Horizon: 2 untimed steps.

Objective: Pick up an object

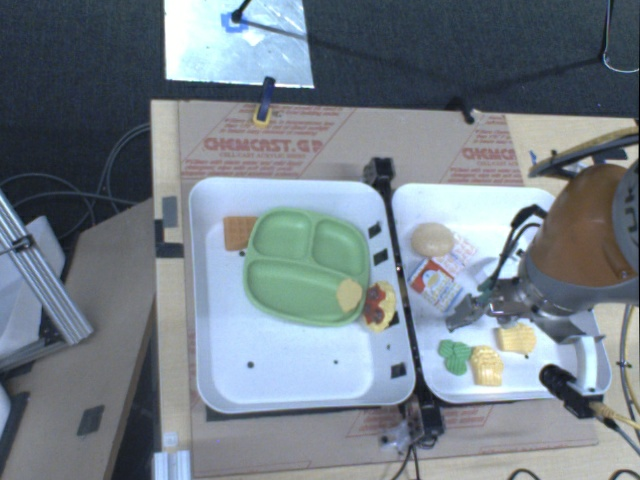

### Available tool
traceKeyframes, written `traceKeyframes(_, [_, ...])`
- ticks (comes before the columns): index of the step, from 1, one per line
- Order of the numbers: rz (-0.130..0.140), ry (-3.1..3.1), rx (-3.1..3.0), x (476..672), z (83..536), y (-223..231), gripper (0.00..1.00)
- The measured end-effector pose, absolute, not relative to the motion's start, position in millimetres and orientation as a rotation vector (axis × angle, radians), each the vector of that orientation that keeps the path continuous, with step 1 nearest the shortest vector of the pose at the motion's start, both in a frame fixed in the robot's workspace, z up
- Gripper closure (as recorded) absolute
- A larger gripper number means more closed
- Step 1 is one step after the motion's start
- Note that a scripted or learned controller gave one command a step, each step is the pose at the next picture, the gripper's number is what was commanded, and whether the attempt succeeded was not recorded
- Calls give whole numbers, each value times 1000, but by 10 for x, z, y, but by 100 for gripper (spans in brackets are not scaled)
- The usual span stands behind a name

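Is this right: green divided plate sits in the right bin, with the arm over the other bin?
Not quite. The camera view shows the green divided plate in the left bin, not the right. The arm reaches over the right bin, where the small food items lie.

One fixed camera looks down at a slant from above the worktop (330,138), far enough back to take in both white bins: the left bin (215,298) sits at frame centre, the right bin (480,203) toward the right edge, dark floor across the top.
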<state>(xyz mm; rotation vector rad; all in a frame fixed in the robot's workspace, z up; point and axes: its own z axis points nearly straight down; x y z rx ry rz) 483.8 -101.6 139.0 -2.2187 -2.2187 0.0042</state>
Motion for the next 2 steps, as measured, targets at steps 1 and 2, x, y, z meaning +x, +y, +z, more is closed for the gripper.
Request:
traceKeyframes(1, [2,-2219,-2218,4833,864,-1011,0])
traceKeyframes(2, [-2,-2223,-2220,4845,995,-1012,100])
